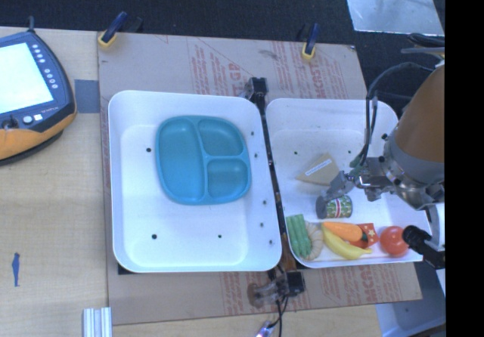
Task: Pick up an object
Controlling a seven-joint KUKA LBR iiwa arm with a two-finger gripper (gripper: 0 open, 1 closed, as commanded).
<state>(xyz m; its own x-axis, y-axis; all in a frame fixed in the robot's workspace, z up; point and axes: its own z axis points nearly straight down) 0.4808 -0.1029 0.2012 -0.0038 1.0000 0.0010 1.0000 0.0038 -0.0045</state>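
Tin can [337, 208] lying just below the gripper [340, 186], grip state impossible to tell: centring over it, descending slowly, avoiding the nearby carrot [344, 231].

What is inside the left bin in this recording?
The left bin holds one thing: a blue divided plate with three compartments, lying flat toward the bin's far side. A few small dark dots mark the bin floor. Whatever is beneath the plate is covered.
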